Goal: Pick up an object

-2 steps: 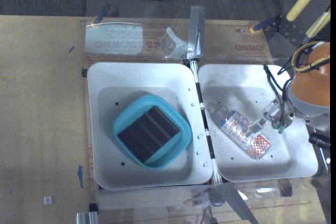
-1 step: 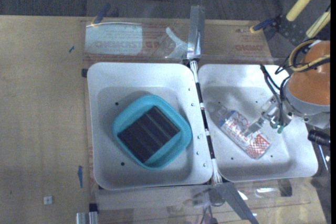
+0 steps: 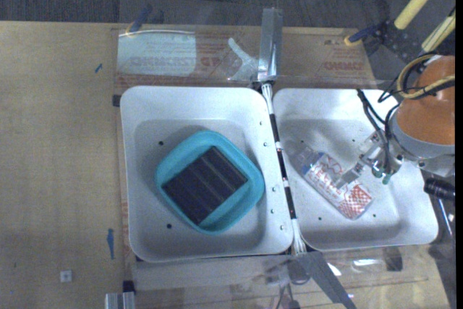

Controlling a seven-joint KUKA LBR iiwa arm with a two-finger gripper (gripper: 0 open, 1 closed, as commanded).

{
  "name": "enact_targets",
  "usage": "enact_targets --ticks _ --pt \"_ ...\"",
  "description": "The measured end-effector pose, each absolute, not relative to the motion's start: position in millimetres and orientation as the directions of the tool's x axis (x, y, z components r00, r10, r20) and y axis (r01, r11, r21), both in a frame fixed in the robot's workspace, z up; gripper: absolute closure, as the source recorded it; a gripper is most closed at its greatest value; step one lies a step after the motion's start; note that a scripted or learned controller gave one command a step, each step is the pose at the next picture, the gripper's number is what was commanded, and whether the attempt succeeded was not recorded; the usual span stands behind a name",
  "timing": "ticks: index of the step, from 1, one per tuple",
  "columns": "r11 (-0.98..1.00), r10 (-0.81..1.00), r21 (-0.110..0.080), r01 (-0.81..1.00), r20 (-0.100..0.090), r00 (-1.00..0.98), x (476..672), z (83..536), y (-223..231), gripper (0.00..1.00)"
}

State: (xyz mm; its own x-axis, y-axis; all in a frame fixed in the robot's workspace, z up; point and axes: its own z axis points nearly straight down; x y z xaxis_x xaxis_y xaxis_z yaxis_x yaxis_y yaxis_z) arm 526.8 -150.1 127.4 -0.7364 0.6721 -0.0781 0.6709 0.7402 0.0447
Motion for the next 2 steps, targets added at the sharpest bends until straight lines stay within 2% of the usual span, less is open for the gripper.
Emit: enact_targets --ticks 1,2 --pt "0.764 0.645 0.043 0.644 -0.080 -0.760 527.4 127.4 -148.9 0.00" --pt "0.671 0.742 0.028 0.741 -0.049 -0.669 531.2 128.3 -149.5 0.00"
